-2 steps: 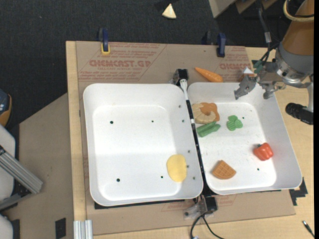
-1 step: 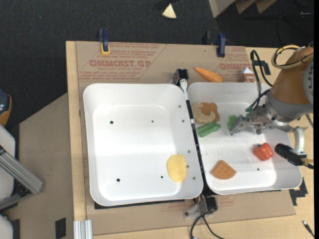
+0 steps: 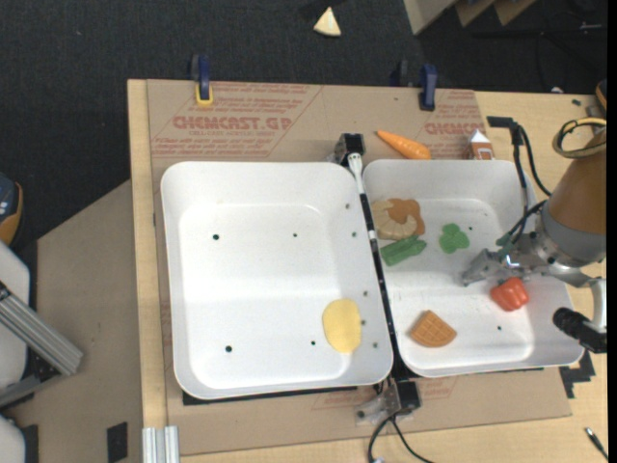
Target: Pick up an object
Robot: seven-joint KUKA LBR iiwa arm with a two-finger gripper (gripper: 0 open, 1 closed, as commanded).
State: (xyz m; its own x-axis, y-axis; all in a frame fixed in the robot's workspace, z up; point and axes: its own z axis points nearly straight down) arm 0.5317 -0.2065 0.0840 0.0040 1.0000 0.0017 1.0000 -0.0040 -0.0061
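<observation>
Dark carpet surrounds the counter (image 3: 289, 114), a brown board clamped at its far edge and carrying two shallow white bins side by side. Starting at the left, the left bin (image 3: 193, 287) holds one thing, a pale yellow rounded piece (image 3: 342, 325) near its front right corner. Past the divider, the right bin (image 3: 453, 360) holds a tan bread-like piece (image 3: 398, 217), a green pod-shaped toy (image 3: 402, 251), a small green lump (image 3: 453, 238) and an orange waffle-like wedge (image 3: 433, 330) near the front. An orange carrot toy (image 3: 403, 145) lies outside, on the counter behind this bin. Farthest right, the claw (image 3: 494, 267) is low inside the right bin, just above a red toy (image 3: 510, 294). Whether its fingers are spread or closed I cannot tell. Nothing appears lifted, so the pick looks not yet done: grasping and raising remain.
</observation>
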